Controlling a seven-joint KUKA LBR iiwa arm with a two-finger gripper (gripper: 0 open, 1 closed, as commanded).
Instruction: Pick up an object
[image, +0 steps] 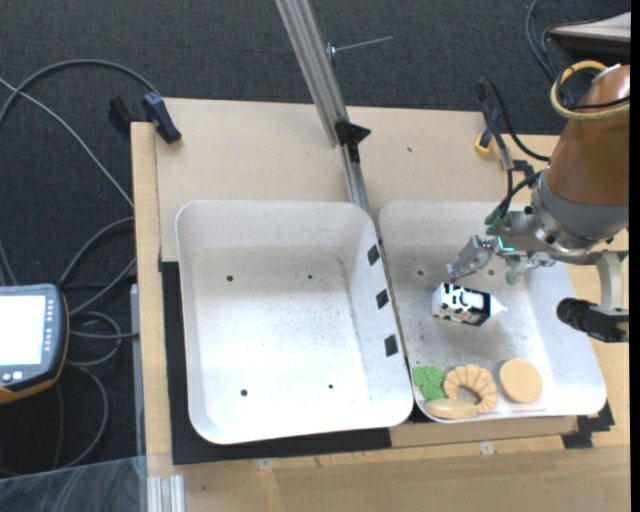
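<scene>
Pretzel (471, 385), green piece (428, 379) & round cookie (521, 380) lay below gripper (478, 255); black-white carton (462, 304) just under it, not grasped; finger state: can't tell.

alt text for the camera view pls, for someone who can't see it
The grey and orange arm's gripper hovers in the right bin, just above a black-and-white carton. Along that bin's near edge lie a green toy, a tan ring-shaped pastry and a round biscuit. The left bin sits beside it.
</scene>
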